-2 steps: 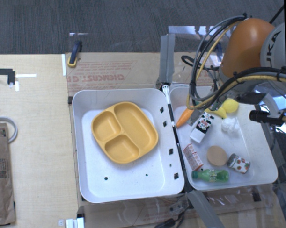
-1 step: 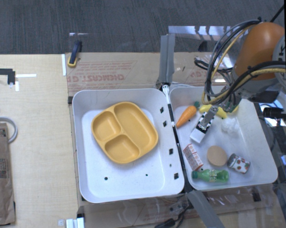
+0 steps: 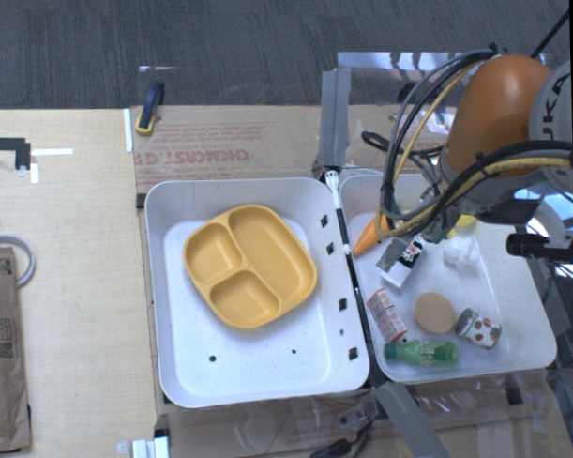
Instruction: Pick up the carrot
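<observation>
The carrot point(image 3: 367, 237) lies in the right bin point(image 3: 544, 341), at its left wall near the upper corner, its pointed end aimed lower left toward the divider between the bins. The tool point(image 3: 406, 240) sits just right of it, at the carrot's thick end, hanging under the arm's point(image 3: 498, 108) orange band amid cables. The carrot's thick end runs under the tool, but whether the tool is open or closed, or has any hold on the carrot, cannot be told from here. So I judge the pick as at the grasp stage at best: the tool is at the carrot, and a secure grip and lift are still to do.

Around it in the right bin: a small red-and-white carton point(image 3: 386, 315) below the carrot, a round tan item point(image 3: 435, 313), a green bottle point(image 3: 424, 353) along the lower edge, a small can point(image 3: 479, 328), and something white and crumpled point(image 3: 459, 253). None touches the carrot; the bin wall beside it crowds the approach most. The left bin point(image 3: 179, 368) holds a yellow divided plate point(image 3: 249, 265).
</observation>
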`<control>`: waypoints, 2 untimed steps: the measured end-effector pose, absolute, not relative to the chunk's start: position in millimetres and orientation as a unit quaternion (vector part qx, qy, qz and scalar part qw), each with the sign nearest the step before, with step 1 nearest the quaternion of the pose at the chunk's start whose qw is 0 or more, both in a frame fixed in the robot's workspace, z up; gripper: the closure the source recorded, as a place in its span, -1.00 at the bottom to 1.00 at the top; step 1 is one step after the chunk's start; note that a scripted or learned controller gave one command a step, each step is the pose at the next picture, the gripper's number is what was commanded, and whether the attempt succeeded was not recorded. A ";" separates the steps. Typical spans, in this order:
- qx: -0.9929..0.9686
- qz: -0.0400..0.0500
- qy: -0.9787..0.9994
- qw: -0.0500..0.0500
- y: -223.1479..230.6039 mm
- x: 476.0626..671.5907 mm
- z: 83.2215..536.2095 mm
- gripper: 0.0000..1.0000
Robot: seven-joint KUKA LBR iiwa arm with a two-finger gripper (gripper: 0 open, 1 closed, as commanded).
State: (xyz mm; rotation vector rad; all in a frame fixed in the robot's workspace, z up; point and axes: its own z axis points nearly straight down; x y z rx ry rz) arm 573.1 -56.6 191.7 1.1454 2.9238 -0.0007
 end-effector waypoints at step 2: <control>0.168 0.000 0.986 0.002 -58.3 635.2 192.2 -1.00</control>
